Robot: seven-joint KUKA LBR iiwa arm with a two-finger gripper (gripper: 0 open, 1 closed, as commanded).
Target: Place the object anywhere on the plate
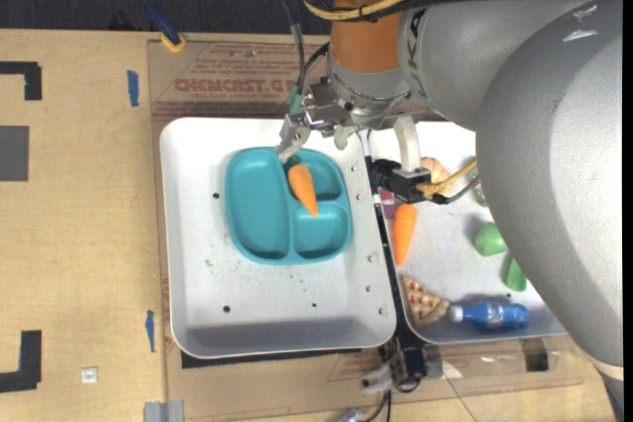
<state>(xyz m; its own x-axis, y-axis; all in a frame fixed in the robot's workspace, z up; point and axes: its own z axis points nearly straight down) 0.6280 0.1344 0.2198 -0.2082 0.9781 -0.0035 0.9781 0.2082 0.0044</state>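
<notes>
There was the left bin [198, 311], white and shallow, and in it sat the blue plate [259, 212], a divided one with a big section on the left and two smaller sections on the right. Across the ridge between those two smaller sections lay the carrot [303, 188], orange, fat end up toward the top of the view, tip pointing down and a touch to the right. So the carrot was on the plate, right-hand side of it.

Just above the carrot's fat end, there was my gripper [290, 141], hanging over the plate's upper right rim. One finger showed, pale and thin, angling down to the left, its tip just beside the top of the carrot. Touching or a hair apart? I could not tell. Were my fingers spread or closed? I could not tell that either, since my wrist covered most of them, and nothing showed between them.

Moving right, over the wall between the bins, a second carrot [405, 230] lay in the right bin [445, 272], close to that wall. Below it was a waffle-patterned piece [419, 300], then a blue bottle [495, 314] on its side, and a green piece [489, 238] further right, by my arm.
</notes>
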